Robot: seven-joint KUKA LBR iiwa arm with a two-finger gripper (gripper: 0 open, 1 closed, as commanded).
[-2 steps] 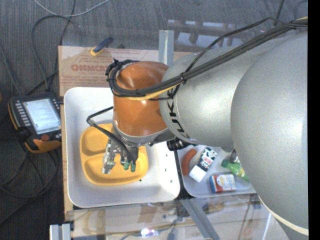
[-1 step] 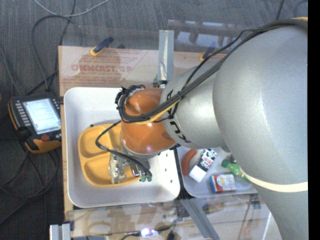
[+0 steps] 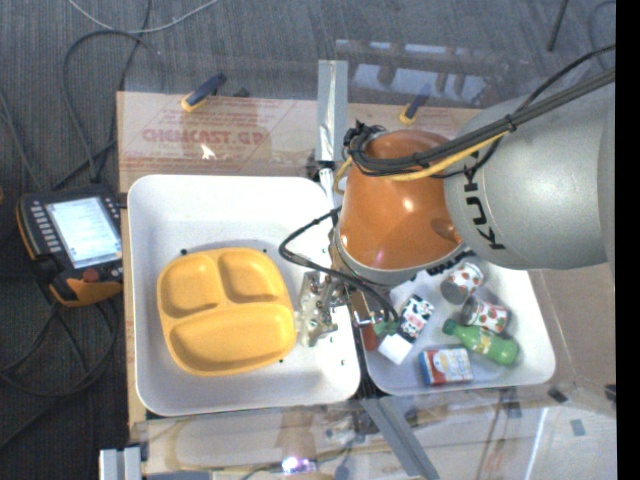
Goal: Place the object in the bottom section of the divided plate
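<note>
A yellow divided plate [image 3: 225, 308] lies in the left bin [image 3: 150, 268]. It has two small sections at the top and one large section [image 3: 228, 335] at the bottom, with nothing in them. My gripper [image 3: 318, 313] hangs below the orange wrist band [image 3: 395, 203], just right of the plate's right edge and near the wall between the two bins. No object can be made out in it. The arm's grey body [image 3: 545, 183] covers the upper part of the right bin.
The right bin [image 3: 535, 363] holds a black-and-white carton [image 3: 416, 317], a white block [image 3: 395, 349], a green bottle [image 3: 487, 343], a red-and-blue box [image 3: 446, 366] and two small cans [image 3: 463, 280]. A teach pendant [image 3: 75, 233] lies left of the bench.
</note>
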